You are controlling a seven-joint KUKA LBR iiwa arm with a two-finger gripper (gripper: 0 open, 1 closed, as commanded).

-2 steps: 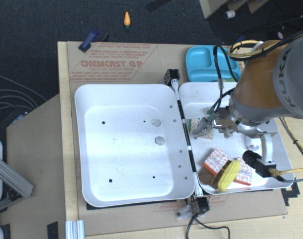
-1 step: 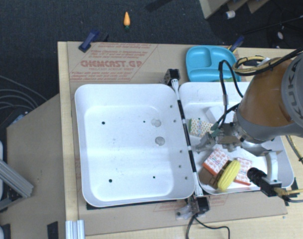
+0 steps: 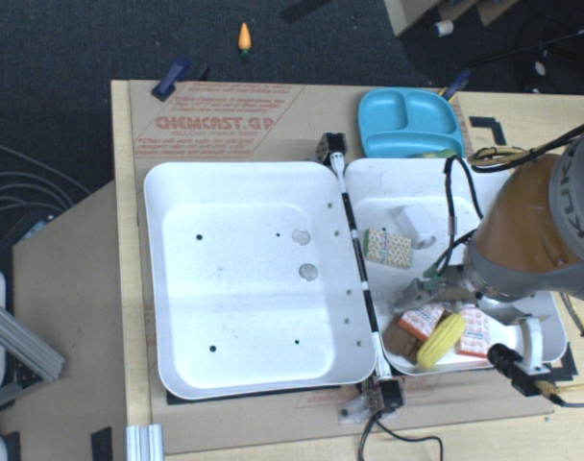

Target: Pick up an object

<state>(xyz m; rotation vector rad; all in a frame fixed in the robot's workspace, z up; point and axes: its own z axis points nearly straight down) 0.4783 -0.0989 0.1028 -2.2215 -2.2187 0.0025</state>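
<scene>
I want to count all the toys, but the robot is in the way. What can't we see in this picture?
- Gripper: hidden under the arm in the camera view.
- Right bin: its right side is covered by the arm.
- Red-and-white packets: partly under the corn cob; print too small to read.

A dark carpeted floor is seen around a pale wooden bench (red lettering is printed on its top). Grey cables are coiled on the floor at left, and a small orange object lies beyond the bench.
</scene>
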